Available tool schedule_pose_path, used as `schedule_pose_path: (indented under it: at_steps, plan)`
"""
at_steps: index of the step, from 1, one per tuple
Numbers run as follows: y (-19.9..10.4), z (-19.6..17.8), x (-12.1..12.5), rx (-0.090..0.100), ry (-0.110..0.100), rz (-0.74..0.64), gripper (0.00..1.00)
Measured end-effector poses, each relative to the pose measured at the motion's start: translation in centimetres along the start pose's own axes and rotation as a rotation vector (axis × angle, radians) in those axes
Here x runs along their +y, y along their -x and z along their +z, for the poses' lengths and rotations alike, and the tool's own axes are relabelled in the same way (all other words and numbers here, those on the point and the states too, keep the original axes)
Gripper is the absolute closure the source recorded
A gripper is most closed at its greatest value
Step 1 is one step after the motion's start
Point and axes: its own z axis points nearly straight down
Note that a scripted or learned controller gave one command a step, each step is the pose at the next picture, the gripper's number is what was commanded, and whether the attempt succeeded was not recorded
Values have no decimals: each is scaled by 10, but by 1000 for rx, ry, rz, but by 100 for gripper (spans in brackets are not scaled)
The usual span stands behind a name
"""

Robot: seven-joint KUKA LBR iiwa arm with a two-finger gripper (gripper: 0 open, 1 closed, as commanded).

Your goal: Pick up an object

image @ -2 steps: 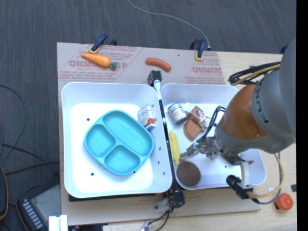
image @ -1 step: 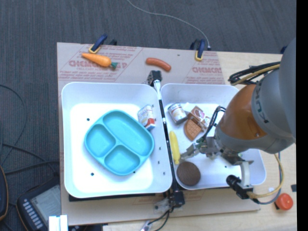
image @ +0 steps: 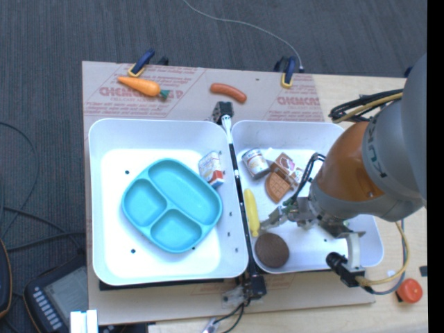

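The end effector (image: 276,216) hovers low in the right bin (image: 371,252), apparently in the approach step (its grip state I cannot tell). Nearest candidates: the brown ball (image: 271,250) and the banana (image: 251,212); next, descend squarely over one.

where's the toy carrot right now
The toy carrot lies outside the bins on the cardboard at the top left of the camera view, just above the left bin, beside a blue-and-yellow clamp.

Grey arm (image: 388,165) from right, gripper (image: 277,216) lowered
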Motion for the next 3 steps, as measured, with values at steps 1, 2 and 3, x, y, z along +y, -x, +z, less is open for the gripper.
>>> schedule_pose_path:
  at_steps: [1, 2, 3]
  plan:
    - [0, 0, 0, 1, 0, -1, 0]
    - [1, 0, 0, 3, -1, -3, 0]
    - [0, 0, 0, 0, 0, -1, 0]
